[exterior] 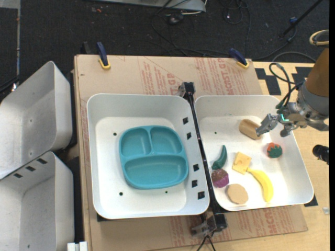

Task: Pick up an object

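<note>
I see the pincer (pixel 276 124) hanging over the right bin (pixel 303 190), its fingers spread and holding nothing. A tan bread roll (pixel 249 128) lies just left of it, a strawberry (pixel 274 150) just below. The banana (pixel 262 184) and cheese wedge (pixel 241 162) sit further toward me.

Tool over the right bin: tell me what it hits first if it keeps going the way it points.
Probably the tan bread-like piece, just left of the tool; height above it is unclear from this view.
</note>
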Controlling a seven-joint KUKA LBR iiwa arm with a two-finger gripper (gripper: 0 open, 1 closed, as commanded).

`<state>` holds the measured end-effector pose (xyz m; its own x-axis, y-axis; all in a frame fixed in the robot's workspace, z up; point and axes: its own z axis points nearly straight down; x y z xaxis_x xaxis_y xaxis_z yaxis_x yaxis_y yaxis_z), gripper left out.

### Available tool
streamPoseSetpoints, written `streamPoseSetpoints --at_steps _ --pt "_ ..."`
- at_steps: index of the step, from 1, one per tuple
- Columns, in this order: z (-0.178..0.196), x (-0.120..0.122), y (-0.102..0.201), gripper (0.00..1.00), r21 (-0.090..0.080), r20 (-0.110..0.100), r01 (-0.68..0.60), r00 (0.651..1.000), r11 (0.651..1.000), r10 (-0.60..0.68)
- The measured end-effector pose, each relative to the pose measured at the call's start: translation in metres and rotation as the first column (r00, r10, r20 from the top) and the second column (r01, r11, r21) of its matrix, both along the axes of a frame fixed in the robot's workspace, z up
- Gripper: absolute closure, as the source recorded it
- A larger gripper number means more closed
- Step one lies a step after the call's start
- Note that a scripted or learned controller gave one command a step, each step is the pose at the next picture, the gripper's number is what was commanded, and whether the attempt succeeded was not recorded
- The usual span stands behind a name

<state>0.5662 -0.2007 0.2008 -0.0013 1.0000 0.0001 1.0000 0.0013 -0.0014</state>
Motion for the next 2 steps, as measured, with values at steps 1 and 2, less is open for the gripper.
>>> streamPoseSetpoints --at_steps 1,2 --pt "0.0 0.0 0.0 0.0 0.0 0.001 0.0 1.0 1.0 0.0" --pt "-0.064 0.0 -0.001 0.0 0.002 -0.004 0.003 1.0 1.0 -0.003"
